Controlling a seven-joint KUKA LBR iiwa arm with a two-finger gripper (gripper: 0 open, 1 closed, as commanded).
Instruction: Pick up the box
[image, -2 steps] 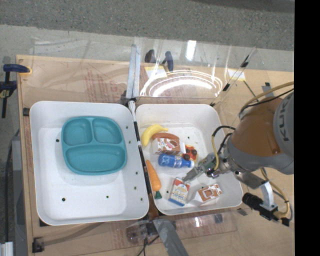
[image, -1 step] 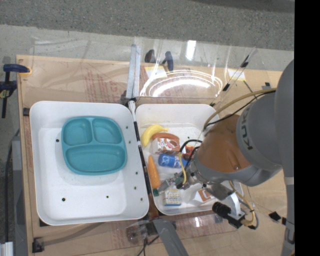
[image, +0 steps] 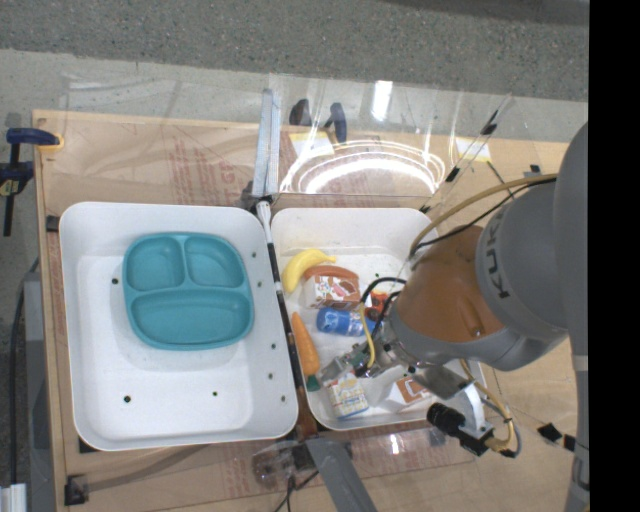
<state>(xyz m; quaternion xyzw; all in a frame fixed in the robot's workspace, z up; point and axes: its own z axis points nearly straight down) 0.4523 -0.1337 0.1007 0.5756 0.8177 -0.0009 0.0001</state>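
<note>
An overhead, slanted view of a wooden bench (image: 140, 160) holding 2 shallow white bins side by side. The left bin (image: 100, 400) holds a teal divided plate (image: 188, 289) with 3 compartments, lying flat in its upper half. The right bin (image: 350, 225) holds a cluster of small items: a yellow banana (image: 303, 266) near the top, a red and white packet (image: 333, 287) just below it, a blue can (image: 340, 321) lying on its side, and an orange carrot (image: 306, 347) along the bin's left wall. The small box (image: 347, 397), pale with yellow and blue print, lies near the bin's front edge. The grey arm (image: 520, 270) with its orange band reaches in from the right, and the gripper (image: 362, 358) sits low just above the box, beside the can; whether it is apart or together cannot be made out.
</note>
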